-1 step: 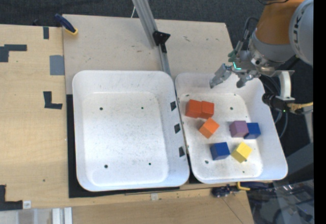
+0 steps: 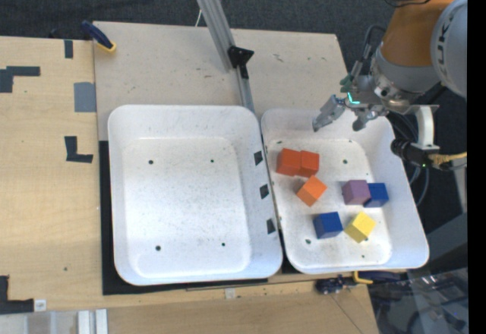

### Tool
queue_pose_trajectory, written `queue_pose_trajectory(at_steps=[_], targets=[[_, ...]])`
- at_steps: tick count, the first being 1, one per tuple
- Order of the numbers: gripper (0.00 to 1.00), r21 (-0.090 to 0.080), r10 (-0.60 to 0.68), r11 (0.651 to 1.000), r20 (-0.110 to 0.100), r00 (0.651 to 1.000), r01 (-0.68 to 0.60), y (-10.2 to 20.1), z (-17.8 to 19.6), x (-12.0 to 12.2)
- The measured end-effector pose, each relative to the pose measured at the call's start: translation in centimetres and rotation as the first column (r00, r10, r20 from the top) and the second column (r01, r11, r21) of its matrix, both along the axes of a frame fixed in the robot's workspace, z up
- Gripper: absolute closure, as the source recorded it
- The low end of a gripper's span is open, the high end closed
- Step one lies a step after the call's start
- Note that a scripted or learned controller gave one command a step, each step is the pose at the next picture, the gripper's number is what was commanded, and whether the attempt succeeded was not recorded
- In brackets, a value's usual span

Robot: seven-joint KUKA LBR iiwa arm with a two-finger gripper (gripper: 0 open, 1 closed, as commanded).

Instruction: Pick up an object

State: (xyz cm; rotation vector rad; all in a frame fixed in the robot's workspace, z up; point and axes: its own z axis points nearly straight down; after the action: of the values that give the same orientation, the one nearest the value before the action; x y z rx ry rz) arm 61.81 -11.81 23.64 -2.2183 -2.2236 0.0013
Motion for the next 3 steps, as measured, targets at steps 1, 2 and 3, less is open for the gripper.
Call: queue_pose_trajectory(at_steps=[1,2,3], targets=[[0.0,0.0,-0.001,1.0,-0.006,1.0,0.001,0.6,-5.0,-0.9],[0.0,-0.001,-0.003,1.0,0.0,1.0,0.003,0.6,-11.1,-1.3],[0.0,-0.002,-0.001,1.0,0.022,1.0,0.001,0.7,-12.1,-0.7]])
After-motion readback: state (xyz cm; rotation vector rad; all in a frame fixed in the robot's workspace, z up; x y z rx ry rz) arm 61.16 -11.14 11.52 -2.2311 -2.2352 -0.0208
